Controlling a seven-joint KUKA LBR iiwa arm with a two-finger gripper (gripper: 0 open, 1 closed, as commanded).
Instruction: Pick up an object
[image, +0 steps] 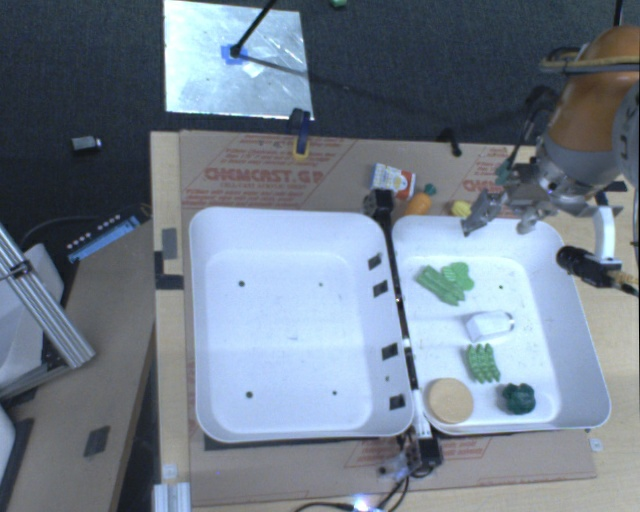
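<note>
The gripper is hanging wide and empty; lowering straight over the white cup looks wisest

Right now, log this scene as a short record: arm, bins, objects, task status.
arm: gripper above the far rim of the right bin, jaws apart, nothing between them
right bin: light green piece, white piece, ridged green piece, tan disc, dark green piece
left bin: bare white floor
beyond bins: orange piece, yellow piece on the bench
status: nothing picked up yet
</note>
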